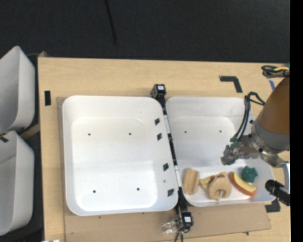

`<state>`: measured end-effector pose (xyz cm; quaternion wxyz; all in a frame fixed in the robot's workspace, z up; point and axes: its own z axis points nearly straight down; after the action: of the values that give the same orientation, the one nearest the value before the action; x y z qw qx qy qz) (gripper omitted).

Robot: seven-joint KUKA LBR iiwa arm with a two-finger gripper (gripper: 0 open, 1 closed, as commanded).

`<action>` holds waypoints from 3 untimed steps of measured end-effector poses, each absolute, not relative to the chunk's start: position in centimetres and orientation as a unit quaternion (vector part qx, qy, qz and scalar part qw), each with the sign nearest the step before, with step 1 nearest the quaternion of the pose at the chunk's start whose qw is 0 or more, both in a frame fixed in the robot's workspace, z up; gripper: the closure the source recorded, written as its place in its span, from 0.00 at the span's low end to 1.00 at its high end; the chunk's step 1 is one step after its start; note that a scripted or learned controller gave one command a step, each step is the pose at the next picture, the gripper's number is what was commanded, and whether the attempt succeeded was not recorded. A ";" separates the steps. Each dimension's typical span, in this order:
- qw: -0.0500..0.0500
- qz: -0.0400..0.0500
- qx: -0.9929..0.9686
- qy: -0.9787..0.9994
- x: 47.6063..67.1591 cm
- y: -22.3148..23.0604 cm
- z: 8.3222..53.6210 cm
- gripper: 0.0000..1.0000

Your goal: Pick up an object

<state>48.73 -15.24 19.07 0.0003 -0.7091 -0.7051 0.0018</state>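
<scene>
Camera view puts the arm (276,110) at my right, its orange band over the grey wrist, with the pincer (233,154) hanging low over the right bin (202,115). From this slant I cannot tell how it is set, and I see nothing in its grasp; it sits above the bin floor, near the objects but apart from them. I count two shallow white bins on the tan surface (106,77), the left bin (111,150) beside the right one, joined along a seam with small black clips. Along the near wall of the right bin I count four items in a row: a tan bread-like piece (191,180), a beige lumpy piece (217,186) with red flecks just beside it, a red-and-yellow apple-slice shape (242,183), and a small green piece (249,174) touching that slice's far side. I cannot read any writing or labels.
</scene>
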 end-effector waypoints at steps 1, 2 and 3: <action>-0.006 -0.002 -0.707 -0.708 49.1 -17.2 27.7 1.00; -0.003 -0.002 -0.704 -0.710 49.1 -11.7 32.8 1.00; 0.005 0.003 -0.707 -0.707 48.7 -11.0 19.8 1.00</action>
<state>48.75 -11.05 19.79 0.0049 -0.7071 -0.7071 0.0035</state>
